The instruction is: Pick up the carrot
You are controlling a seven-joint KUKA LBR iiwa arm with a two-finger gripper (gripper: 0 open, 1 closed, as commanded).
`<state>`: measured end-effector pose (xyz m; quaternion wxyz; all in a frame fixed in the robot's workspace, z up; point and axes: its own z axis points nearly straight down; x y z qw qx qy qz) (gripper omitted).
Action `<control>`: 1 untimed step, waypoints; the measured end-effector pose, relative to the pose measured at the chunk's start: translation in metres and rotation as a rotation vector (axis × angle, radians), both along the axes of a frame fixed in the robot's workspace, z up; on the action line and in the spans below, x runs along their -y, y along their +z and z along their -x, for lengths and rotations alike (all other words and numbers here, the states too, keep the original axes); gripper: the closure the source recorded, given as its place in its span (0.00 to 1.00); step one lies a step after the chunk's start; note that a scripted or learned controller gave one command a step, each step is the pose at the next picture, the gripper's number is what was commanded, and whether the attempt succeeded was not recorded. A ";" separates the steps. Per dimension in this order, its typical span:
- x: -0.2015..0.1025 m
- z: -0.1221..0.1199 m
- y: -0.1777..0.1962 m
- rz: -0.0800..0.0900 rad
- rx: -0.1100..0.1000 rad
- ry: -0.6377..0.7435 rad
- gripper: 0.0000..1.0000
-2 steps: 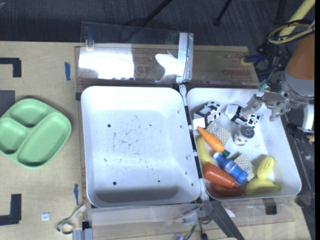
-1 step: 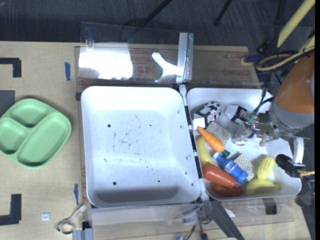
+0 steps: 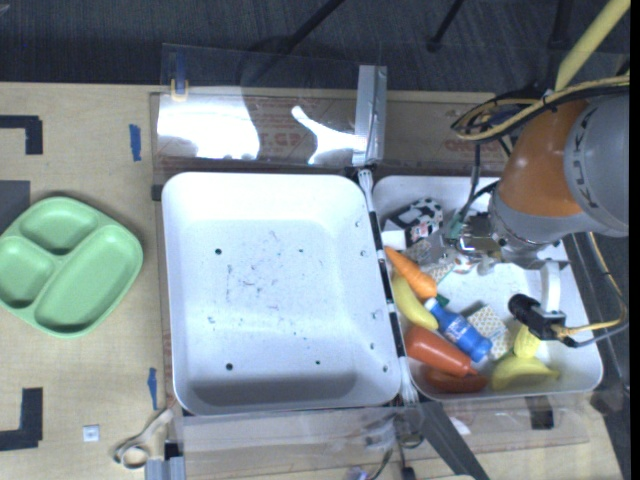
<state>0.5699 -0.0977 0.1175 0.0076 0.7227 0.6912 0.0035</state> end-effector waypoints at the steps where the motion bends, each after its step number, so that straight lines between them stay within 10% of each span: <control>1: 0.003 0.017 -0.031 -0.004 -0.008 0.103 0.00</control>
